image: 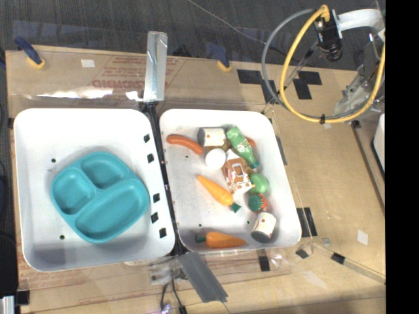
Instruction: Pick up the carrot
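An orange tapered plastic carrot with a green stub lies at a slant near the middle of the right white shallow bin, lower centre of the frame, just beside a brown-and-white toy package; a second orange carrot rests along the bin's bottom wall. It looks light, stiff and somewhat slick, best pinched across its thicker middle. The arm's jaws at the upper right are too obscured; whether they are open or closed cannot be told.

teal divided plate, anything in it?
Empty. All three compartments of the teal divided plate show bare teal; it sits alone in the left bin, while the toys lie in the right bin.
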### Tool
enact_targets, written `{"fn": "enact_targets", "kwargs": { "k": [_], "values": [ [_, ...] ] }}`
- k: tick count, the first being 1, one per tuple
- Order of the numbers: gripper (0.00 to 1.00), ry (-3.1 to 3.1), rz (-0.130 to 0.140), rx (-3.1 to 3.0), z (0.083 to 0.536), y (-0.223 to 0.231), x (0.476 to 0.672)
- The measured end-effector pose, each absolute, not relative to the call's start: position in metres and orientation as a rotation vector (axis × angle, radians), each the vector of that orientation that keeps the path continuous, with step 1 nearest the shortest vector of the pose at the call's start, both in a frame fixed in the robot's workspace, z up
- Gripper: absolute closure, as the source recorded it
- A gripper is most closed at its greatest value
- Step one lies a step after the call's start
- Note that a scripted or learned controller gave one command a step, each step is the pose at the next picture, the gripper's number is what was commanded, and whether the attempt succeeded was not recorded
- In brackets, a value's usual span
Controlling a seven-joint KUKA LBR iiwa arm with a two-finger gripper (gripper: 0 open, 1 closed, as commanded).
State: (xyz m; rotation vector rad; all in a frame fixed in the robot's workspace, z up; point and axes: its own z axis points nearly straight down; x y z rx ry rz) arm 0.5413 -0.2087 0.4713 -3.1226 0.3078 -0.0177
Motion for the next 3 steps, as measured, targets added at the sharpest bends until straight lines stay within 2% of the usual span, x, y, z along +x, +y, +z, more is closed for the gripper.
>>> {"fn": "enact_targets", "kwargs": {
  "k": [1,2,3],
  "values": [
    [1.0,0.326,0.009,-3.117,0.338,-0.21,0.5],
    [0.0,0.326,0.003,-3.12,0.34,-0.209,0.501],
    [0.0,0.442,0.02,-3.104,0.196,-0.209,0.483]
  ]
}}
